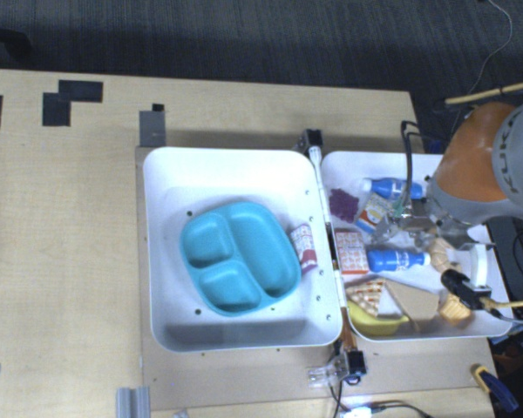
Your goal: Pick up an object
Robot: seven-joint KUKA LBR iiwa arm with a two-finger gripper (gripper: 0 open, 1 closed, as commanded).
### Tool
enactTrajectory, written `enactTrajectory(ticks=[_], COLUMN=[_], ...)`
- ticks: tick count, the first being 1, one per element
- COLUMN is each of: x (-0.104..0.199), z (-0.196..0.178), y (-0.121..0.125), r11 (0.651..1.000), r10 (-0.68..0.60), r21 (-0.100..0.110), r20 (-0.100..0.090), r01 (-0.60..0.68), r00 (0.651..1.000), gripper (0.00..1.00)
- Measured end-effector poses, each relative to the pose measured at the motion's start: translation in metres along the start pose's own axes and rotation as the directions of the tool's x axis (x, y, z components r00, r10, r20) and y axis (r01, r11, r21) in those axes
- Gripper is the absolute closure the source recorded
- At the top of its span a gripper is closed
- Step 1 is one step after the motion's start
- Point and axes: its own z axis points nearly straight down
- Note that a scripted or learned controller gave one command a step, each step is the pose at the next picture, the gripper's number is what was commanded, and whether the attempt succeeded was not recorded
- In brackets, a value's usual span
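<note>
No text, brand, number or sign can be read at this sharpness. The small white tube with a red label [304, 247], lying beside the blue divided plastic plate [240, 258], carries print too blurred to make out. The flat card with a red-and-white grid pattern [349, 252] in the right-hand bin shows small marks, also illegible.

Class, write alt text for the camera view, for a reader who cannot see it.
A grey robot arm reaches from the right over the right bin, cluttered with blue bottles, a banana and other small items. The left bin holds a blue divided tray.
</note>
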Motion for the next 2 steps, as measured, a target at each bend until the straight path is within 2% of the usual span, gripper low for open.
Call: enactTrajectory(ticks=[1,2], x=[0.001,-0.069], z=[-0.011,0.017], y=[0.001,0.033], r11=[1.000,1.000], r10=[-0.001,-0.005], r21=[-0.003,0.001], r20=[0.000,-0.009], r01=[0.001,0.005], r00=[1.000,1.000], gripper=[1.00,1.00])
